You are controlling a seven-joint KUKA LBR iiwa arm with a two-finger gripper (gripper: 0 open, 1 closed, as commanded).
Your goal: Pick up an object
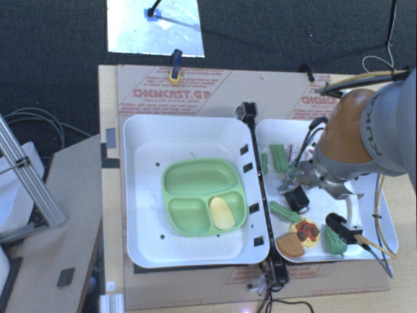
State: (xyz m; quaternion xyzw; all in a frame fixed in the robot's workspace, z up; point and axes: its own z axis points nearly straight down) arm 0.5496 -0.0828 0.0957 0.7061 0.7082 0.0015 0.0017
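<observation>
**Arm low over the right bin**

While the tray point(195, 181) with its yellow piece point(222, 213) sits well left of the gripper point(296, 191), toy greens point(279, 156) lie just beside it and more toy food point(306, 230) just below. Whether it grips anything I cannot tell. These pieces look light, stiff and slick; take one across its narrow middle.

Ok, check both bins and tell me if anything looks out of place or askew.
Nothing looks spilled or damaged. The green tray sits slightly turned in the left bin, with a yellow piece in one compartment. In the right bin, toy foods lie scattered loosely: a green piece, a pizza slice, a cookie.
</observation>
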